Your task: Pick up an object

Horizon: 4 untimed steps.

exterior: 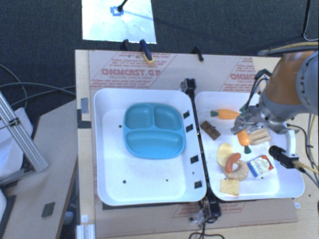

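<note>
Two white bins: the left [107, 183] bears one blue plate [153, 131], the right [291, 185] two carrots [225, 114], one sausage [231, 162], one carton [260, 165], one chocolate [210, 130]; gripper [245, 128] above second carrot [243, 138], finger state indeterminate.

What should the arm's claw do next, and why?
Probably a short straight lift. The gripper sits low in the right bin with a small orange carrot-like piece at its fingertips; rising would show whether it really has it.
</note>
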Available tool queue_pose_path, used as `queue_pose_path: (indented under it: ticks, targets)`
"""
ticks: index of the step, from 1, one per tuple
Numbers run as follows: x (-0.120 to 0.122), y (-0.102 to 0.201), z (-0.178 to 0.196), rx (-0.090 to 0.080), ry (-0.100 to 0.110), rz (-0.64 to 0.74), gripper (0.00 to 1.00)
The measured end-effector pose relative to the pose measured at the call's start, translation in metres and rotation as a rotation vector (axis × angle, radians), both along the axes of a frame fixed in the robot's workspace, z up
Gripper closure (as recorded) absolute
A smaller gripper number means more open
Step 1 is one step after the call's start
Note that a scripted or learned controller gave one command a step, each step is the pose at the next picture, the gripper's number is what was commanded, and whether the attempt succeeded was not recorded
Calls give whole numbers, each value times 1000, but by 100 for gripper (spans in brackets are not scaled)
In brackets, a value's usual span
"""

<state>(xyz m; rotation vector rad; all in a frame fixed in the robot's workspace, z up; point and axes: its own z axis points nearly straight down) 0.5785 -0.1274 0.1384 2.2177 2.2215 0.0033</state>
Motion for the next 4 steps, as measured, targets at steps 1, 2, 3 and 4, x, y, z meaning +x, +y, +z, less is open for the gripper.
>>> queue_pose_path:
  ticks: [1,2,3,4]
  targets:
    - [4,6,63,-1,-5,3,100]
    - [5,6,88,0,-1,3,100]
    - [3,58,92,2,2,8,100]
    - [-10,102,97,2,3,7,100]
